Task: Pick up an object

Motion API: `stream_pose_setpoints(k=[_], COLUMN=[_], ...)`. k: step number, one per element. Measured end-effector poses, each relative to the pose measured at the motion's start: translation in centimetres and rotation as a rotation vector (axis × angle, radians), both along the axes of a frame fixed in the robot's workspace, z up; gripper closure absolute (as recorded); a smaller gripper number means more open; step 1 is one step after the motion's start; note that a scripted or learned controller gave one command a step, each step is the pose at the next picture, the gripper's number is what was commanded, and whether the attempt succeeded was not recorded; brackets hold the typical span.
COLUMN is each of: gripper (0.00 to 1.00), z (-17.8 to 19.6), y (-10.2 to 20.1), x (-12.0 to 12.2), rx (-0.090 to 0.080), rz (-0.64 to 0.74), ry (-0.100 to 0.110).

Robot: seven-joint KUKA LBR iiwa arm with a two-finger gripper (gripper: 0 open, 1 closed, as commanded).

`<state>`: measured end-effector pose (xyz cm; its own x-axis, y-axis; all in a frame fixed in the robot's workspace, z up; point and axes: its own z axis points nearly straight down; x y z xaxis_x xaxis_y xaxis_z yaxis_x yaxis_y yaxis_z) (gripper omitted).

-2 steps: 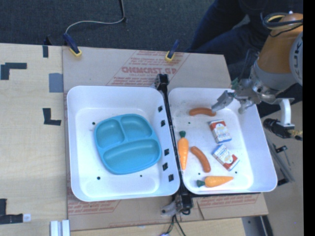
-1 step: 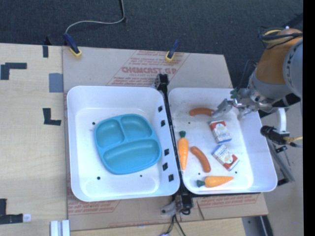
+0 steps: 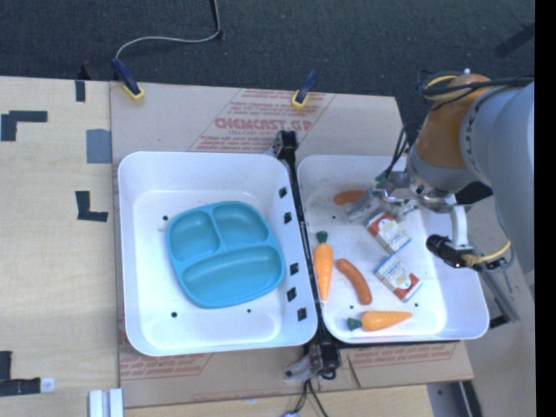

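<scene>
Grey gripper [image 3: 375, 200]: low in the right white bin [image 3: 460, 315], far side; whether its fingers are apart or together I cannot tell
Orange sausage by gripper [image 3: 349, 197]: just left of it
Red-and-white packet [image 3: 387, 231]: just near of gripper
Second packet [image 3: 397, 277]: nearer, right of brown sausage [image 3: 354, 281]
Carrots: one [image 3: 323, 268] by the divider, one [image 3: 380, 321] at near wall
Left white bin [image 3: 139, 259]: blue divided plastic plate [image 3: 226, 252]
</scene>
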<state>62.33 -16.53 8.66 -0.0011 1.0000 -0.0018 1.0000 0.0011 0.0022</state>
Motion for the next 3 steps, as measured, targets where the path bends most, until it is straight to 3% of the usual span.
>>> stream_pose_setpoints(k=[1,2,3], gripper=[0.00,0.00,1.00], z=[0.0,0.0,1.0], y=[0.3,2.4,2.3], x=[-2.5,4.1,4.1], rx=[-0.002,0.001,-0.001], rz=[0.000,0.001,0.002], ry=[-0.003,-0.002,-0.002])
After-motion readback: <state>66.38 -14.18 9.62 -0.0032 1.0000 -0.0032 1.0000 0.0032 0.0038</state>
